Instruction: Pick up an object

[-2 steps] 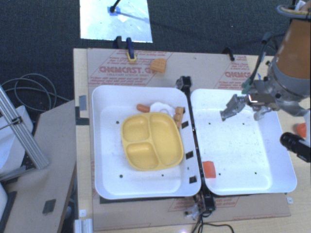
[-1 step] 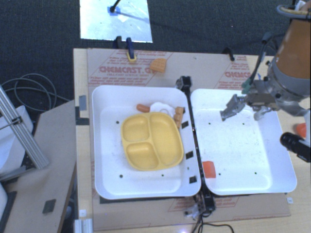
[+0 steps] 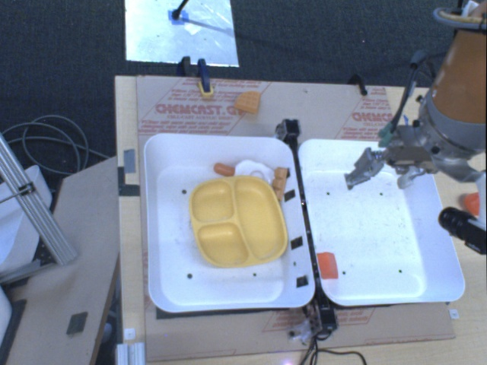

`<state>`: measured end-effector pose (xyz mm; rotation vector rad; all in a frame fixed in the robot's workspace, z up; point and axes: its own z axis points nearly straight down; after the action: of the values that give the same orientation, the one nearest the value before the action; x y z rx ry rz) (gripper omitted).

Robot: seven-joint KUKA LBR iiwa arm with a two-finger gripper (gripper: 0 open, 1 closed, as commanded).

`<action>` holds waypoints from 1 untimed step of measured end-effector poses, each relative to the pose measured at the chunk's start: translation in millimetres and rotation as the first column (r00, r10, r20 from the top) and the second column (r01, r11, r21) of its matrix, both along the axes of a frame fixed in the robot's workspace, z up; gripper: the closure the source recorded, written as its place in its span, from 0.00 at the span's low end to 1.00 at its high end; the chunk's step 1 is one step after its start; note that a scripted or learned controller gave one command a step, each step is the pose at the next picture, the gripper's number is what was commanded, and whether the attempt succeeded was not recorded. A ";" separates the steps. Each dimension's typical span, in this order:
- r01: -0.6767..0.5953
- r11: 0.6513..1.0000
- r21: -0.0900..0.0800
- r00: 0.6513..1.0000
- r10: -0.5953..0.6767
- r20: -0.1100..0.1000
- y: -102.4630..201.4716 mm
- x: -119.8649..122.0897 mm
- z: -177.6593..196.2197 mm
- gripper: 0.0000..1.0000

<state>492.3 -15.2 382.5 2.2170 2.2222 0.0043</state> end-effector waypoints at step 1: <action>0.000 1.000 0.000 1.000 0.000 0.000 0.0 0.0 0.0 0.00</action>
<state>492.3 -15.2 382.5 2.2170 2.2222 0.0043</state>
